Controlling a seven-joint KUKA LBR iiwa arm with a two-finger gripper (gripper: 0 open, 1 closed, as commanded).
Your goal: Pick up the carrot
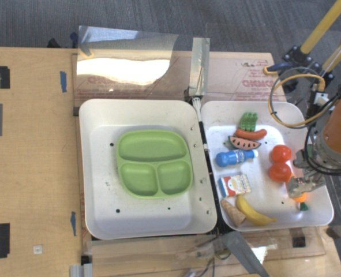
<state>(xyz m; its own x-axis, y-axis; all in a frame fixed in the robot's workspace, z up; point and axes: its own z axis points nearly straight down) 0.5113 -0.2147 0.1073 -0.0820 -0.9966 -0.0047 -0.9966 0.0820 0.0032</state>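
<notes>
The carrot (300, 199) is a small orange piece with a green tip. It lies near the right wall of the right bin (320, 215), towards the front corner. My gripper (302, 187) hangs straight over it at the end of the grey arm with the orange band. It covers the carrot's upper end, so just the lower orange part and the green tip show beneath it. I cannot make out whether it is touching the carrot.
The right bin also holds two red tomatoes (280, 163) just left of the gripper, a banana (254, 212), a small carton (235, 184), a blue bottle (235, 157), a watermelon slice (243, 142), a sausage (251, 134) and a green block (248, 120). A green divided plate (154, 163) sits in the left bin (95, 172).
</notes>
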